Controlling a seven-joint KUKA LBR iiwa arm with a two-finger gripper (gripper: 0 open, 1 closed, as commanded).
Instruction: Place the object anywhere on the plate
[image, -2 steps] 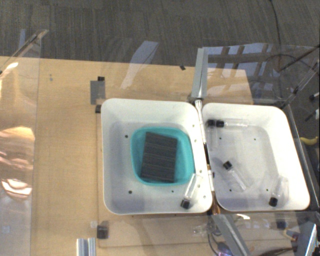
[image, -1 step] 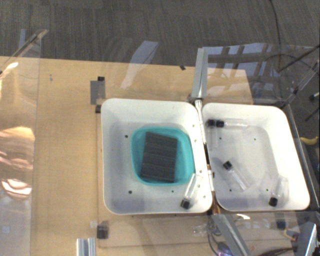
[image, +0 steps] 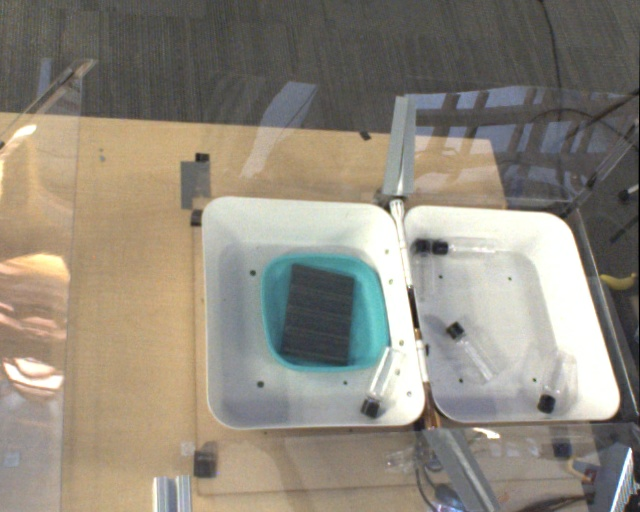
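No brand, label or writing reads on anything below me. In the left bin (image: 225, 300) a teal plate (image: 372, 300) sits near the middle, and a dark ribbed rectangular block (image: 319, 315) lies flat on it, inside the rim. Just off the plate's lower right edge, a clear vial with a black cap (image: 379, 383) lies tilted against the bin's right wall — cap toward the near corner. The right bin (image: 590, 300) holds three more clear black-capped vials: one along the far wall (image: 455, 246), one near the middle (image: 466, 347), one in the near right corner (image: 555, 385), all apart from each other. Glare streaks cross the bench (image: 120, 300) at left. Of my gripper I cannot tell the state.
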